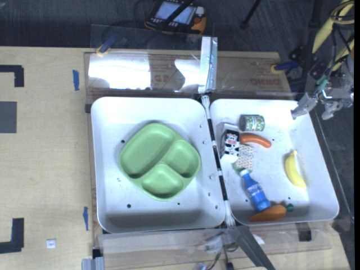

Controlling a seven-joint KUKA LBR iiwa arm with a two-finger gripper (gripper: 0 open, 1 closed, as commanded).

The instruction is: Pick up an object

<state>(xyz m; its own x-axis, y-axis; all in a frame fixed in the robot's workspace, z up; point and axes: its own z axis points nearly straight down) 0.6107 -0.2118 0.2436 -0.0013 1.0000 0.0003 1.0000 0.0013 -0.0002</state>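
Right bin (pixel 323 167) holds the candidate objs: yellow banana (pixel 295 170) lying lengthwise near the right wall; blue bottle (pixel 254 192) w/ white cap, tilted, lower middle; orange carrot (pixel 271 211) w/ green top along the front wall, touching the bottle's base; hot dog (pixel 255 140) just below a small green can (pixel 251 122); black-and-white patterned box (pixel 230 142) beside the divider. Left bin (pixel 107 151) carries a green sectioned plate (pixel 160 160). End effector (pixel 323 97) sits over the right bin's far right corner, apart from all objs; open or closed, can't tell.
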